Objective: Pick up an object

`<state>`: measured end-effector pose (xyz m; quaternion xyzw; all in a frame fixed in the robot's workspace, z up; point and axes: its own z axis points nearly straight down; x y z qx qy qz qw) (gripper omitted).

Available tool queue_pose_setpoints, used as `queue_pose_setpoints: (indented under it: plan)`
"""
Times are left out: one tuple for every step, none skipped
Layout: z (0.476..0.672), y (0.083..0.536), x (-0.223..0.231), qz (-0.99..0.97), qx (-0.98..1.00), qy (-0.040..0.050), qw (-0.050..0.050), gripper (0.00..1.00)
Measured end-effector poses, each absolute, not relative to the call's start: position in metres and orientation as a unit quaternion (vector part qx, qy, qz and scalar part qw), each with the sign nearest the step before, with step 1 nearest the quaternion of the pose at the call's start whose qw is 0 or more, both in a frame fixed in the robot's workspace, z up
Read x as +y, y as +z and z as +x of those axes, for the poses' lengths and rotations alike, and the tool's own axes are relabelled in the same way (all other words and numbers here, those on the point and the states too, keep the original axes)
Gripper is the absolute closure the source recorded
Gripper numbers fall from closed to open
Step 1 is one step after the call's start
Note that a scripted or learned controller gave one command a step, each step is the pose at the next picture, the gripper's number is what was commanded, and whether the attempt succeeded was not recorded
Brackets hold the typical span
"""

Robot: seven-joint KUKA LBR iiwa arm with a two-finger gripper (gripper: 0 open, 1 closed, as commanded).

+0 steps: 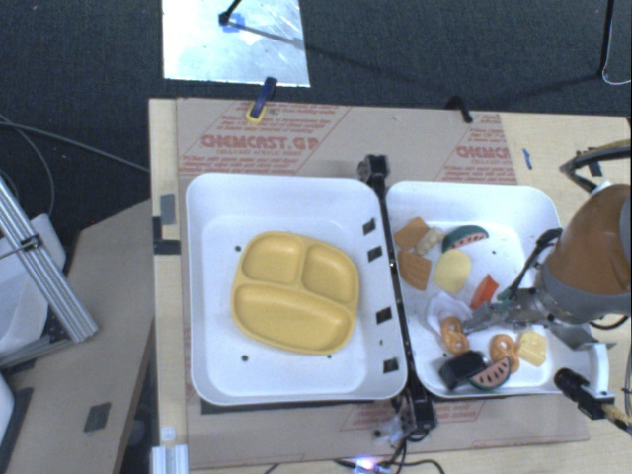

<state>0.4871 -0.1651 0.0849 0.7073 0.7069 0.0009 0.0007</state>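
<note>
The right bin (pixel 528 198) holds several toy foods: an orange bread piece (pixel 413 235), a brown piece (pixel 416 272), a watermelon slice (pixel 464 236), a pale yellow round fruit (pixel 453 271) and a red wedge (pixel 484 290). Nearer the front lie two pretzels (pixel 454 336) (pixel 503 347), a yellow cheese cube (pixel 532 348), a second watermelon slice (pixel 493 373) and a black block (pixel 460 367). My gripper (pixel 481 316) reaches in low from the right, its tip between the red wedge and the pretzels. Whether it touches any of them is unclear.
The left bin (pixel 212 265) carries a yellow divided plate (pixel 295 290). A black-clipped seam (pixel 390 275) joins the two bins. The arm's orange band and grey wrist (pixel 588 265) hang over the right bin's right side. Cardboard lies under both bins.
</note>
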Motion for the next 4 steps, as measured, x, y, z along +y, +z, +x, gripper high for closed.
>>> queue_pose_setpoints:
  plan:
    - [0.551,0.085,-0.137,0.704,0.71,0.002,0.003,0.0]
    - [0.549,0.096,-0.138,0.705,0.709,0.0022,0.002,1.0]
    - [0.6,0.098,-0.096,0.704,0.71,0.0024,0.002,1.0]
    - [0.586,0.225,-0.043,0.703,0.711,0.0057,0.004,1.0]
